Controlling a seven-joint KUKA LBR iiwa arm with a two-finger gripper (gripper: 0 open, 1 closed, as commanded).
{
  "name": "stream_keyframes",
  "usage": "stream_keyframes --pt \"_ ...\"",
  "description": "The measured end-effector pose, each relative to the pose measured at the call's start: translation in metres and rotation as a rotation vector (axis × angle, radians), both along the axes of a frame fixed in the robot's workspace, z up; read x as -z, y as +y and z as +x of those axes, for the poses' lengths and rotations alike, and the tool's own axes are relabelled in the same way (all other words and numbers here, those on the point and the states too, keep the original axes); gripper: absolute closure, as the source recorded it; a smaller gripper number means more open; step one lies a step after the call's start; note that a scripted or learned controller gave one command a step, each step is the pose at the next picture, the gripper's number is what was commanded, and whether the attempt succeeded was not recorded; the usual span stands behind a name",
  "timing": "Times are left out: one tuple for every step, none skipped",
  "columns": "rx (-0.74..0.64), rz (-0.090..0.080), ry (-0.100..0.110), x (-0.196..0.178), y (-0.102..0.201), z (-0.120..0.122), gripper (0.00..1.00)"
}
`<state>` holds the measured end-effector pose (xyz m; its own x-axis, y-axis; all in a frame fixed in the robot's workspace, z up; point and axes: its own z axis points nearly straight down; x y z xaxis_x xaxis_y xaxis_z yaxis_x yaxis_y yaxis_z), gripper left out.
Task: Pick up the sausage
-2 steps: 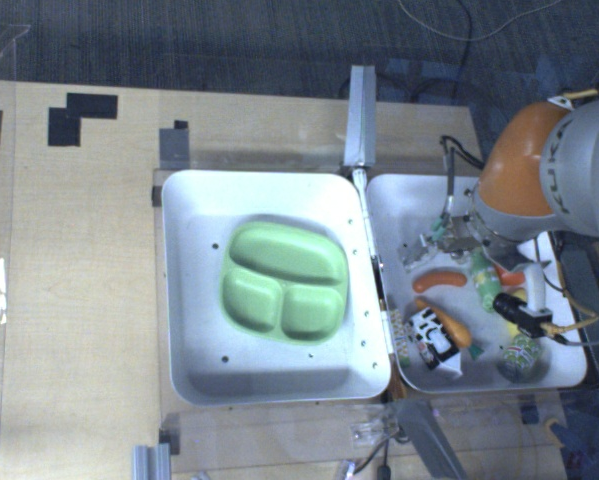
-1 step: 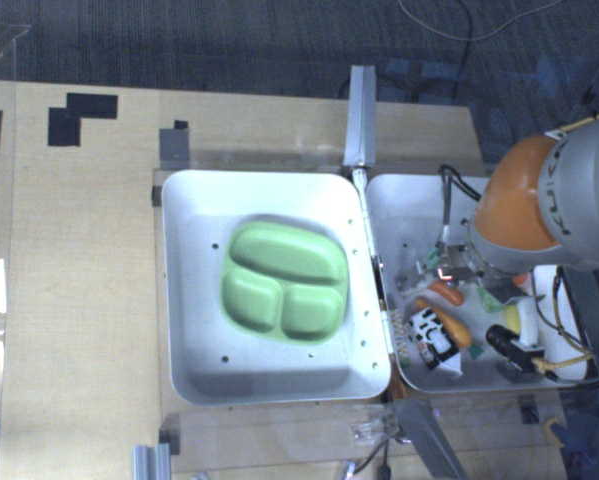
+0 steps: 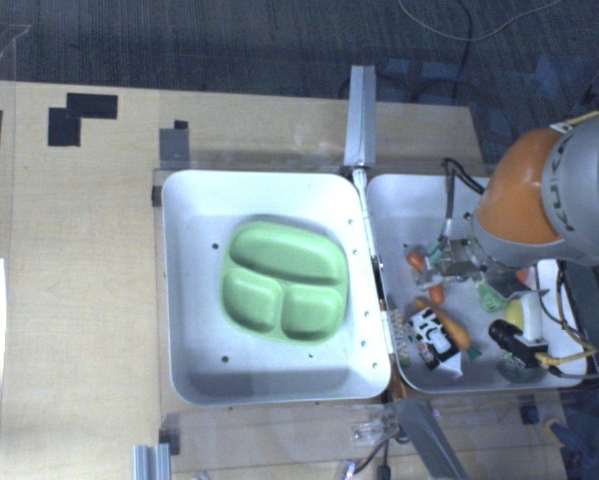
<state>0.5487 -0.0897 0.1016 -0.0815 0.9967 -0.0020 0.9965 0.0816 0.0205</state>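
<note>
Right bin [image 3: 409, 203], front to back: black-and-white packet [image 3: 434, 336] with the sausage [image 3: 455, 332] just beside it, then my claw [image 3: 457, 264] low among small items, grip state I cannot tell; left bin [image 3: 194, 268] holds a green tray [image 3: 284, 280].

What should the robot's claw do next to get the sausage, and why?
Probably slide a little toward the bin's near edge and come down. The claw sits low in the right bin among the small toys, while what looks like the sausage, an orange-brown piece, lies nearer the front beside a black-and-white item. Nothing shows between the claw's tips yet.
</note>
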Motion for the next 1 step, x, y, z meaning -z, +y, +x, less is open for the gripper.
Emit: stream_keyframes --pt "-0.236 -0.002 0.014 -0.0840 0.0685 -0.0180 1.00"
